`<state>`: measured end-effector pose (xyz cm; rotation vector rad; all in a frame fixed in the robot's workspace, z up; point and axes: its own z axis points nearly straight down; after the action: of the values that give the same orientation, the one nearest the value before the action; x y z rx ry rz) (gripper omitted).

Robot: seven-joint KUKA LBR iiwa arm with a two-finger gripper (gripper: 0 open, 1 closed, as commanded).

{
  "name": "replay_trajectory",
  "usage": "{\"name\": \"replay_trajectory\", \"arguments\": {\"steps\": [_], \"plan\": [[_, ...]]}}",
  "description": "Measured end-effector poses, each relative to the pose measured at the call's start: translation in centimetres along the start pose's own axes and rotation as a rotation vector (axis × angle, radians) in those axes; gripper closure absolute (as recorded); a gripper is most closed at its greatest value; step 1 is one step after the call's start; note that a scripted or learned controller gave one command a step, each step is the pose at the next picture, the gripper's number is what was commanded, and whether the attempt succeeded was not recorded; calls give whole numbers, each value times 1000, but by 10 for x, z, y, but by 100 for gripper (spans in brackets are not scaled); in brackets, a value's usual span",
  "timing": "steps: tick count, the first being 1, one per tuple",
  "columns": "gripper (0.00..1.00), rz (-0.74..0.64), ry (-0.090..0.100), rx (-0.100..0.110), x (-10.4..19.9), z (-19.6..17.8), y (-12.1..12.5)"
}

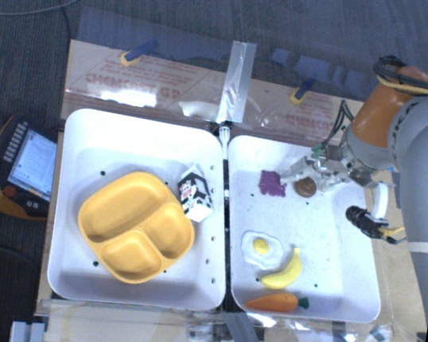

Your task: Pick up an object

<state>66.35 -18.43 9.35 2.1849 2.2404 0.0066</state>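
In the right bin [357, 285], the carrot [274, 300] is lying nearest, at about six o'clock. Just beyond it, the banana [285, 270] and the fried egg [261, 248] are sitting side by side. Farther back, at twelve o'clock, the purple piece [271, 183] is lying beside a small brown ball [305, 188]. The gripper [315, 171] is hanging right over that ball, so it looks like the reaching step. I cannot tell if it is gripping anything. Next, it probably needs to squeeze the ball and lift.
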Motion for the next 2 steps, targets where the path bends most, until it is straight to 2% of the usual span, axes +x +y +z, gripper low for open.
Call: {"name": "replay_trajectory", "arguments": {"steps": [1, 2], "plan": [[0, -176, -3, -5, 19, -1, -2], [0, -247, 13, 3, -32, 1, -10]]}}
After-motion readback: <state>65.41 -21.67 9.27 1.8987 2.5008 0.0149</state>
